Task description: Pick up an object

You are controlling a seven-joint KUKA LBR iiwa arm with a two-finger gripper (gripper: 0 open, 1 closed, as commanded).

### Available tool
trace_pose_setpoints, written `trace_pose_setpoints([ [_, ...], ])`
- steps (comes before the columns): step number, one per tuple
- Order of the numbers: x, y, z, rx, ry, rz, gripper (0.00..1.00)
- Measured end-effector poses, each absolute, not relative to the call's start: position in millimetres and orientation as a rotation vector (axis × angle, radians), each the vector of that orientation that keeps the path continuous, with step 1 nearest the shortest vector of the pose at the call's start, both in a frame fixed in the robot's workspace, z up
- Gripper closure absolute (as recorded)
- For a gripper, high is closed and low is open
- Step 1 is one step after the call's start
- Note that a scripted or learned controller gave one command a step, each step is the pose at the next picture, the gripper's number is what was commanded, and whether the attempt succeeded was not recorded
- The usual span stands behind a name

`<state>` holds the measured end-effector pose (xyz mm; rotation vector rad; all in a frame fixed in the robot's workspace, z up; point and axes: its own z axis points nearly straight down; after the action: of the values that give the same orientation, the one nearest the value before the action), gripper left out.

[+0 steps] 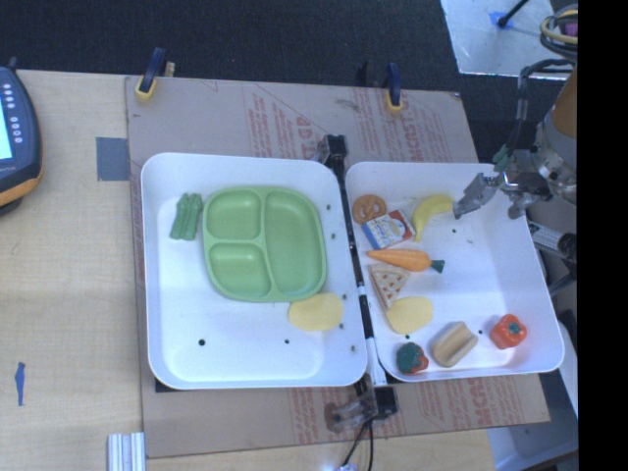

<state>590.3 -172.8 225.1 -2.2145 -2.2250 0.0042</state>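
Observation:
My gripper point(488, 204) hangs over the upper right part of the right bin point(530, 263), open, with nothing between its fingers. Just left of it lies a yellow banana point(432, 209). Further left are a pretzel point(369, 207) and a blue and white packet point(388, 229). Below these lie an orange carrot point(402, 259), a sandwich wedge point(388, 285) and a pale yellow piece point(409, 314). Along the bin's front edge sit a red and green fruit point(412, 358), a bread roll point(452, 343) and a red pepper point(507, 332).
The left bin point(167, 341) holds a green divided plate point(265, 243), a green bean bundle point(185, 216) and a yellow piece point(315, 313). Clamps point(392, 91) pin the cardboard underlay. A handheld pendant point(15, 135) lies at the far left.

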Motion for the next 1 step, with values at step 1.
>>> trace_pose_setpoints([
  [1, 653.8, -118.3, 87.8, -2.21, -2.227, 0.006, 0.0],
])
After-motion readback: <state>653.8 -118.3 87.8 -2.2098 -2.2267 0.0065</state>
